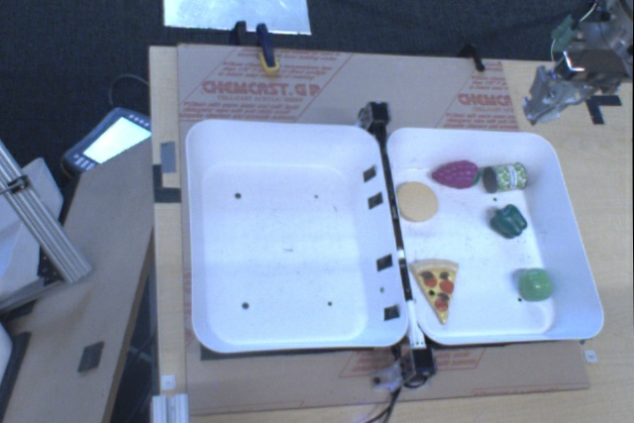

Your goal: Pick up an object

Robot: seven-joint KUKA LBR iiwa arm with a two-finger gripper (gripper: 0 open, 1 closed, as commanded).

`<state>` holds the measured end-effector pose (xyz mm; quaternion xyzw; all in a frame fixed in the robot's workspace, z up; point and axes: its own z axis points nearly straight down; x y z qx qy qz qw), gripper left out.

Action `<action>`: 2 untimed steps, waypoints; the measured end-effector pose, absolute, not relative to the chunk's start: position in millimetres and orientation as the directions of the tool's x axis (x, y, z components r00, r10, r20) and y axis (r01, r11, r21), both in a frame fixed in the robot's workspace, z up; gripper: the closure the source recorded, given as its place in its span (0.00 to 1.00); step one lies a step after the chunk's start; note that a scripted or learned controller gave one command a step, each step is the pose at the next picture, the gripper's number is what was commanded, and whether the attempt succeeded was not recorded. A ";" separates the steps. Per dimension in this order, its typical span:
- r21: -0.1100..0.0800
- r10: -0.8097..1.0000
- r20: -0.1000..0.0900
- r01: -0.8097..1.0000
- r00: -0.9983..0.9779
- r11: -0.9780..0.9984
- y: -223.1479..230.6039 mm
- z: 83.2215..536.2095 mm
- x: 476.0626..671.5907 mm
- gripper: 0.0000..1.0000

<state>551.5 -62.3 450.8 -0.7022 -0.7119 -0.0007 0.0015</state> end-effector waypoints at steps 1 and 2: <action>0.002 1.000 0.004 1.000 -0.016 0.016 51.6 449.4 513.0 1.00; 0.014 1.000 0.004 1.000 -0.011 0.011 118.2 540.6 563.5 1.00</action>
